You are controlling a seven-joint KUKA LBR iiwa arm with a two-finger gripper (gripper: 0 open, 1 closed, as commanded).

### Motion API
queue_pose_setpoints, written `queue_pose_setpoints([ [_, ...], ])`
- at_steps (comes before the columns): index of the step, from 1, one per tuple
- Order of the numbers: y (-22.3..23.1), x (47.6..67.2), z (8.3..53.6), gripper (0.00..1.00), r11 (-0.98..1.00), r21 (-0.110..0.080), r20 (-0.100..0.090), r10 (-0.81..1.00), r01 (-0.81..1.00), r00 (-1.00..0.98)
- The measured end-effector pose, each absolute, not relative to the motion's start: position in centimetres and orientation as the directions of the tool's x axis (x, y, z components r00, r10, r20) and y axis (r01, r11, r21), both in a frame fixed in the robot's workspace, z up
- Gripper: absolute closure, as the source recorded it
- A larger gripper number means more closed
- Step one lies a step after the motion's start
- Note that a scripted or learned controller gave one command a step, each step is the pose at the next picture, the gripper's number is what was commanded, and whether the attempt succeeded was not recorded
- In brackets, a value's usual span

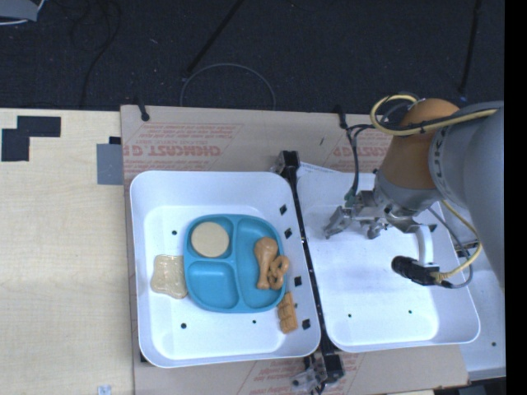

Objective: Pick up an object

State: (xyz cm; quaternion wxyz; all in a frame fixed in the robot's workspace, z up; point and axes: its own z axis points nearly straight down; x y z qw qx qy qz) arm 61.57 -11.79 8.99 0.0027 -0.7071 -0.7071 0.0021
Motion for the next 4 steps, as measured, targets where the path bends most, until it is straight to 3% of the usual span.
queue_pose_setpoints([
  [1, -11.9, 61.6, 10.3, 1.00, -0.002, -0.005, 0.001, 1.000, 1.000, 0.002],
  [3, -10.5, 62.4, 21.7, 1.00, 0.002, 0.002, 0.000, 1.000, 1.000, -0.002],
  [4, -10.7, 62.4, 23.0, 1.00, 0.001, -0.001, 0.000, 1.000, 1.000, -0.001],
])
